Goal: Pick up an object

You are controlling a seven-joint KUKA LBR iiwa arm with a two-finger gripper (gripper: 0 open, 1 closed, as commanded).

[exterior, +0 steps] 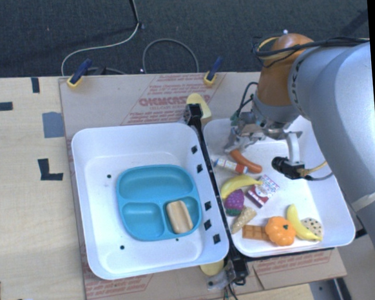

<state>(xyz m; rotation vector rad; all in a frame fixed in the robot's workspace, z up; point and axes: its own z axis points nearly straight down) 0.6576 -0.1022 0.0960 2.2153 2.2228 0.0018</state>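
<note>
Resting on a pale wooden bench (pixel 24 211), over a brown cardboard sheet with red print (pixel 151 100), two shallow white plastic bins; beyond, dark carpet (pixel 36 28) and looping cables. Hanging low over the far left corner of the right-hand white bin (pixel 339 231), the grey two-finger gripper (pixel 241 137) (whether spread or closed cannot be told). Lying just below the tool, a smooth red-orange toy sausage (pixel 246 161), not visibly gripped. Further toward the near rim, a curved yellow plastic banana (pixel 237 185), a knobbly purple grape cluster (pixel 234 202), a ridged tan waffle cone (pixel 242 219), a round orange toy pumpkin (pixel 280 231) and a speckled cookie (pixel 312 227). Well off to the tool's left, in the left-hand white bin (pixel 87 154), a glossy blue compartment tray (pixel 145 185) with a tan bread roll (pixel 178 216) in its near-right section.
</note>
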